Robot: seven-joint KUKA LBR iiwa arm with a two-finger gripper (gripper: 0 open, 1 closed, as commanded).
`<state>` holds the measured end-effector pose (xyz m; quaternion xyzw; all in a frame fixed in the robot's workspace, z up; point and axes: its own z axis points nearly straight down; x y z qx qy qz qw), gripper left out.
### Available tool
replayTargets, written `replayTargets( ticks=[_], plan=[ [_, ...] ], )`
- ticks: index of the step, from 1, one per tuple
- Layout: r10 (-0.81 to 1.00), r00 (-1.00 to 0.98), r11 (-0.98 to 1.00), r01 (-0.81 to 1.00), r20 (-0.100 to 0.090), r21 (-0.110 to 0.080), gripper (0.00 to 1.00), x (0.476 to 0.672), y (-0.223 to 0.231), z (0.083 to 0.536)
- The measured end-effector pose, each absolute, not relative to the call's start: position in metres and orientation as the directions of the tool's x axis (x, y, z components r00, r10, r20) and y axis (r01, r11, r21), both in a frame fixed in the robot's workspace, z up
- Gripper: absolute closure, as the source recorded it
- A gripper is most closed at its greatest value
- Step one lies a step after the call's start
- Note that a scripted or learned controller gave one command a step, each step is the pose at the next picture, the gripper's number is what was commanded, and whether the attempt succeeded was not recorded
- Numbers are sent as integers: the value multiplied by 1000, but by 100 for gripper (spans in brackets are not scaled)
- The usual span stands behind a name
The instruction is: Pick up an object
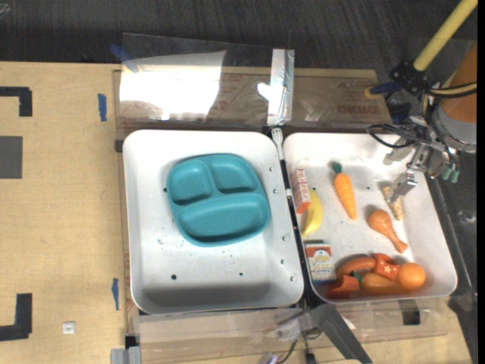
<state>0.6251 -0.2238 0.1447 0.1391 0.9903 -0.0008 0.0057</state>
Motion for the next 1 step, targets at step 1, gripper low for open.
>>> replayTargets(
  ticks=[1],
  plan=[
    [269,-963,963,269,-11,1,0,607,-171,89]
  ],
)
